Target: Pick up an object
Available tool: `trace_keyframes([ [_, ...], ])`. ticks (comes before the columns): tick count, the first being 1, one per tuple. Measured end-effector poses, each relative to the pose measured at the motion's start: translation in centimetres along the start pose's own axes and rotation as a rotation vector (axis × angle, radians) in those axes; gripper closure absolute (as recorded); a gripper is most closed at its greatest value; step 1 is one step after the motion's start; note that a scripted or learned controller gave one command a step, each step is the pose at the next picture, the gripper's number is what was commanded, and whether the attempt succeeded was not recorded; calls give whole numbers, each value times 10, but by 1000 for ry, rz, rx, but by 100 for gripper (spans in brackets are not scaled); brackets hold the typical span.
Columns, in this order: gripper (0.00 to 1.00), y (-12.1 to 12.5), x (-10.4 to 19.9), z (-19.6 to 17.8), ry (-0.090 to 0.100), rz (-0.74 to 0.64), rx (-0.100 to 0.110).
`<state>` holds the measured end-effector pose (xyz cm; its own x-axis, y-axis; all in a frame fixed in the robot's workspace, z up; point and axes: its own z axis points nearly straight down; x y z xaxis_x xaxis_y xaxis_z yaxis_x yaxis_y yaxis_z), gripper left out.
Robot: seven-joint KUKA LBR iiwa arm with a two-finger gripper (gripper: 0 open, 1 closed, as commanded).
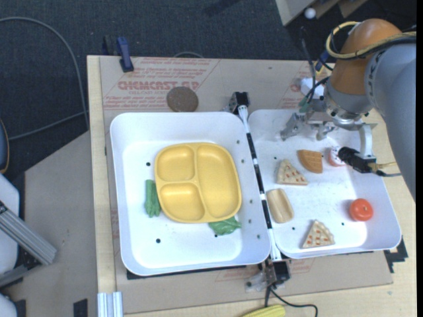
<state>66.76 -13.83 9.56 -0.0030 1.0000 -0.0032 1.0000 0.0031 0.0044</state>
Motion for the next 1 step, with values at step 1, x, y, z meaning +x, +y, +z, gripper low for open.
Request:
trace_keyframes([
  [1, 0, -57, -10, 11, 3, 4, 6],
])
